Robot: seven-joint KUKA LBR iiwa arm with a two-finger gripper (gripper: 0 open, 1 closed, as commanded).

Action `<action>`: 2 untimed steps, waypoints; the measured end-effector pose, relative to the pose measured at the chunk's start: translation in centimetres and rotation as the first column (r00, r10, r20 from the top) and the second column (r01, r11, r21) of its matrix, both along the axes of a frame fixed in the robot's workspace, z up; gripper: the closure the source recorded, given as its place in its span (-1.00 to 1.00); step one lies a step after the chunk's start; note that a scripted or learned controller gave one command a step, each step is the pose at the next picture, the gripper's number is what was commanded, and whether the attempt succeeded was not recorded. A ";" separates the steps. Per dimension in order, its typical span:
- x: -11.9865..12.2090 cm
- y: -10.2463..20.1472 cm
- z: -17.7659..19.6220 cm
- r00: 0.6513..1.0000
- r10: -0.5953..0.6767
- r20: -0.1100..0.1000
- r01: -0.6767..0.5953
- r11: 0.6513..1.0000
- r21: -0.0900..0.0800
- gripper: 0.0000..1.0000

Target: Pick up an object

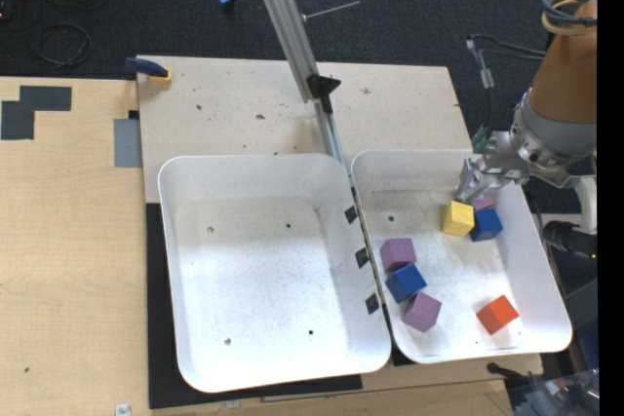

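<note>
My gripper (475,186) hangs low over the back right part of the right bin (429,172). Directly below it a small pink block (484,203) peeks out, pressed against a yellow block (457,218) and a blue block (487,224). The gripper's body hides most of the pink block, and nothing is visibly lifted off the bin floor. Nearer the bin's left wall lie a purple block (397,253), a second blue block (406,282) and another purple block (421,311). An orange block (498,315) rests near the front right corner.
The left bin (185,209) sits beside the right one, with black clips (362,256) along the shared wall. A slanted aluminium rail (292,34) rises behind the bins. A blue and yellow clamp (148,69) lies at the bench's back left.
</note>
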State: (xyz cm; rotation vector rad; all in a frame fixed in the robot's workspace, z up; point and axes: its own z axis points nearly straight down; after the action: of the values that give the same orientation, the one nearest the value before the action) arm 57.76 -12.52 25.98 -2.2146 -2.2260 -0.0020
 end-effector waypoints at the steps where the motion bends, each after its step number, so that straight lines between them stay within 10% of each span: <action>1: 1.3 4.0 -0.9 1.000 -0.002 -0.003 0.002 1.000 -0.001 1.00; 2: 1.8 9.9 -1.2 1.000 0.000 -0.003 0.000 1.000 0.001 1.00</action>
State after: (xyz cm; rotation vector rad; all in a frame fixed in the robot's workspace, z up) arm 59.60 -2.64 24.80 -2.2126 -2.2241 0.0013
